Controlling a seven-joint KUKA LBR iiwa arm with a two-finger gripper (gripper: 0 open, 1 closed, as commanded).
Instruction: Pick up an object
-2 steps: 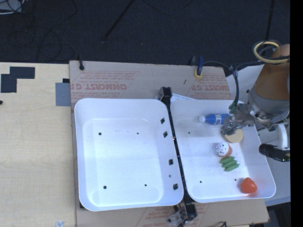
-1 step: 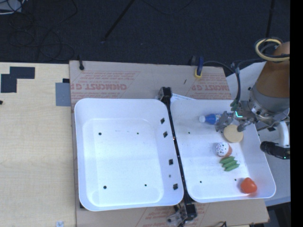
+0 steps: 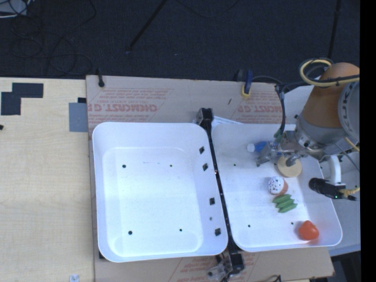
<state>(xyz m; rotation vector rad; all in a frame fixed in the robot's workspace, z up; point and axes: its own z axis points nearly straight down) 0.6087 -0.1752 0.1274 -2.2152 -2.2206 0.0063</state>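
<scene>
White plastic makes up both shallow bins on the bench: the left bin [image 3: 111, 157] shows bare floor with a few dark dots, while the right bin [image 3: 247, 239] holds all the loose things. The grey arm [image 3: 329, 113], with its orange band, comes in from the right and leans over the right bin's far right part, and its hand [image 3: 271, 153] hangs low near the bin's upper middle. Whether the hand is released or clenched cannot be told, since the metal parts there blur together, and nothing can be seen between them. Just left of the hand lies a small blue and white object [image 3: 254, 147]. Below the wrist sits a round tan disc [image 3: 289, 167], close to the hand. Just below that disc rests a small white ball with dark speckles [image 3: 275, 185], with an orange piece touching its right side. A green, pod-like item [image 3: 285, 203] lies just under the ball, and a red-orange rounded object [image 3: 308, 231] sits near the bin's lower right corner, well apart from the hand.
</scene>
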